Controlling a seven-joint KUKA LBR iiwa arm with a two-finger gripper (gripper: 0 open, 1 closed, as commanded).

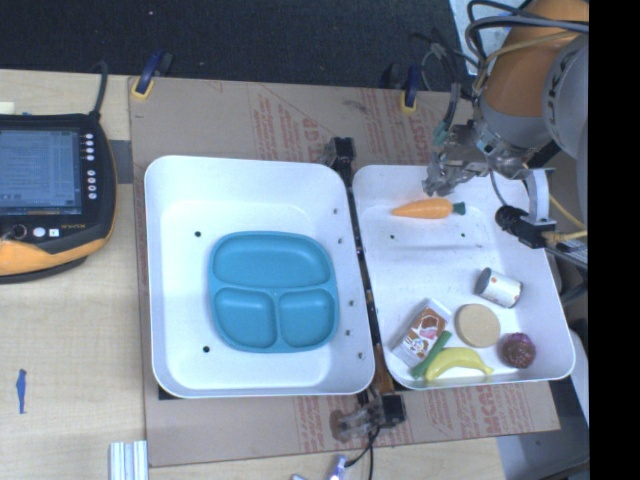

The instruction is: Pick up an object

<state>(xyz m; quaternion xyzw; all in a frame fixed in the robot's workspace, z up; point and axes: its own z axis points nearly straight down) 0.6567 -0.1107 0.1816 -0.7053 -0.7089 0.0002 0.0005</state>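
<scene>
The jaws (441,180) hover at the far end of the right bin (545,298), just above and beside the carrot (423,209), whose long axis runs left-right across the bin. I cannot tell their opening; nothing seems held.

You can read nothing here: the red print repeated across the cardboard (300,118) under the bins is too faint to make out, the pendant (45,183) screen shows only blurred lines, and the small carton (422,333) bears a picture with illegible lettering.
</scene>
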